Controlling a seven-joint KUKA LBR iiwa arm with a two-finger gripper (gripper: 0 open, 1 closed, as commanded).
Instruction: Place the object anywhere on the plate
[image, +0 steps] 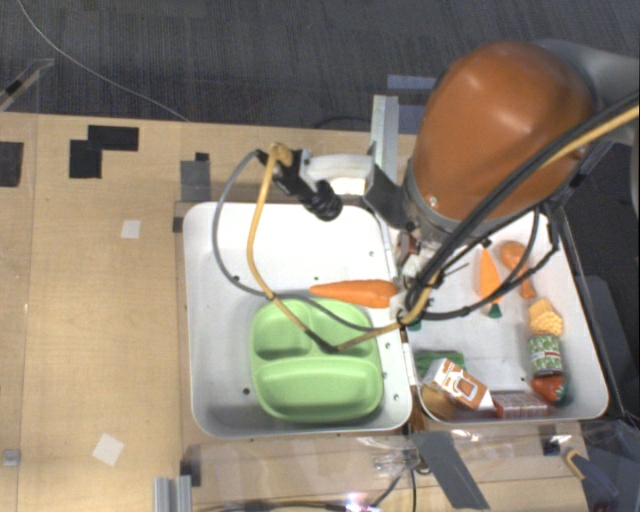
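Note:
A green divided plate (315, 362) lies in the near part of the left bin (215, 330). An orange carrot (352, 292) lies on its side just beyond the plate's far rim, at the bin's right wall. The arm's big orange band (500, 115) hangs over the divide between the bins and hides the gripper beneath it. Black and yellow cables loop from the arm over the left bin and across the plate.
The right bin (590, 390) holds a second small carrot (487, 275), an orange piece (513, 256), a yellow waffle-like piece (545, 318), a small bottle (546, 362), a carton (460, 385) and a green item (440, 358). The far left part of the left bin is bare white.

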